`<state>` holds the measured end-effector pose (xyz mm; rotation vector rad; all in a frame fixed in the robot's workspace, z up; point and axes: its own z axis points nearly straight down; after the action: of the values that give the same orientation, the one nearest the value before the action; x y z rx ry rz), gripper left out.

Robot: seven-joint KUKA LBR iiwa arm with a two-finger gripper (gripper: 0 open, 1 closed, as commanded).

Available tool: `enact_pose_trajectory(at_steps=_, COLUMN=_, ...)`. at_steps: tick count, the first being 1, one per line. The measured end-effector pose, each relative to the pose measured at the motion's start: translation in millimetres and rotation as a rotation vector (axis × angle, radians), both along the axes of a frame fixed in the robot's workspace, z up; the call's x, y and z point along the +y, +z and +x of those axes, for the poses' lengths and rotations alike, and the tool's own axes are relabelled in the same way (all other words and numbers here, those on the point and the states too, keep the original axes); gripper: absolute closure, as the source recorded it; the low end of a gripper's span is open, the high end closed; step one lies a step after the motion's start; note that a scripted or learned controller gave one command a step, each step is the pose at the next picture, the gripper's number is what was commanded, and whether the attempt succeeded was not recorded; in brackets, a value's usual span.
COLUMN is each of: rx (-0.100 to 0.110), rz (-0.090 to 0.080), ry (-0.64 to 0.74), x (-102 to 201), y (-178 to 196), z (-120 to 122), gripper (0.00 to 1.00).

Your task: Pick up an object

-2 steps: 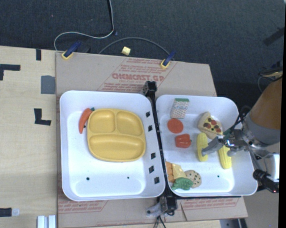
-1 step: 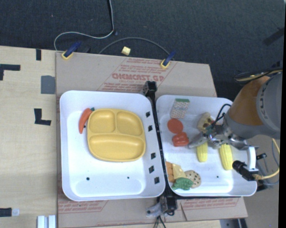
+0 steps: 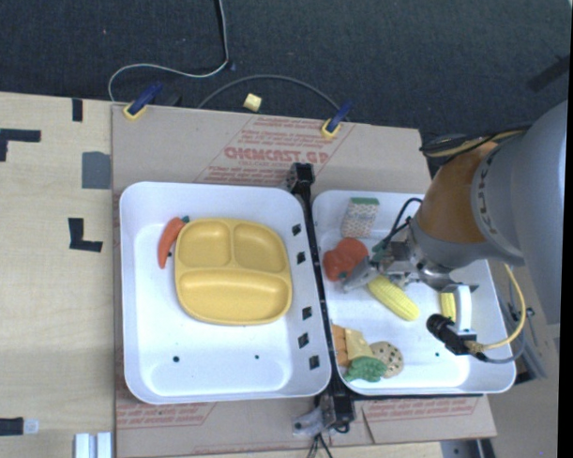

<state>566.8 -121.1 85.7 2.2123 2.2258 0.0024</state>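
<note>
1. Gripper (image 3: 367,273) is down low in the right bin (image 3: 492,376), reaching in from the right, with the grey arm and its orange band (image 3: 447,201) hanging over that bin's upper right part.
2. Can't really tell how the fingers are set; the tip is a dark cluttered blob, and I can't see anything clearly sitting between them.
3. Red round toy (image 3: 344,258) sits just to the left of the gripper tip, looks like touching or very nearly, hard to call.
4. Yellow corn cob (image 3: 394,298) lies tilted just below and right of the tip, right under the wrist hardware.
5. Small speckled packet (image 3: 361,217) is up near the top edge of the right bin, apart from the gripper.
6. Bottom left corner of the right bin has a little pile: a cracker-looking piece (image 3: 354,345), a cookie (image 3: 386,355) and a green leafy thing (image 3: 366,370), all bunched together.
7. Left bin (image 3: 141,350) holds a yellow divided plate (image 3: 233,270) with an orange carrot (image 3: 169,240) right at its upper left edge.
8. Both bins sit on a cardboard sheet (image 3: 261,147) with blue-and-yellow clamps at the top.
</note>
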Motion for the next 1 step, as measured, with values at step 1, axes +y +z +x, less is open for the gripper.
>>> enact_pose_trajectory(at_steps=1, rx=0.0, rz=0.002, ry=-0.003, x=-1.8, y=10.4, z=-0.1, gripper=1.0)
